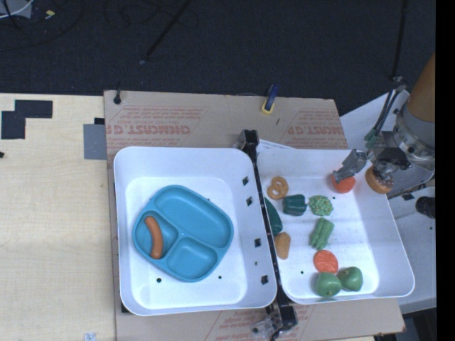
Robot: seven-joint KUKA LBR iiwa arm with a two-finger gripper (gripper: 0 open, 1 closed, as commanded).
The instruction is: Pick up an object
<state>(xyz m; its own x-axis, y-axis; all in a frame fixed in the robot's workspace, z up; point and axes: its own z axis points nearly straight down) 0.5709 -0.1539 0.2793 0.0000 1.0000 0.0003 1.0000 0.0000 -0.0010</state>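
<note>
Fingers: the two fingers (pixel 351 165) are spread, with open space between them. Nothing is pinched.

Gripper (pixel 367 169): positioned over the far right corner of the right bin (pixel 402 256), low to the floor. One finger stands directly above a red piece (pixel 344 185), touching it or just short of it; contact cannot be confirmed. An orange piece (pixel 379 181) sits under the other finger, at the bin's right rim.

Other candidates in the right bin:
- a ring (pixel 278 187) and a dark pepper (pixel 294 204) near the left wall;
- a broccoli (pixel 320 205) and a green pod (pixel 321 231) at mid-floor;
- two green apples (pixel 338 282) at the near edge.

Left bin (pixel 129 190): holds a blue tray (pixel 192 226) with a sausage (pixel 153 236) in its left compartment, well apart from the gripper.

Task status: approach appears complete; grasp not made. Remaining steps, as judged: centre the spread fingers on one piece, most likely the red piece, then close and lift. Risk: with the present offset, closing may push the red piece aside rather than capture it.
</note>
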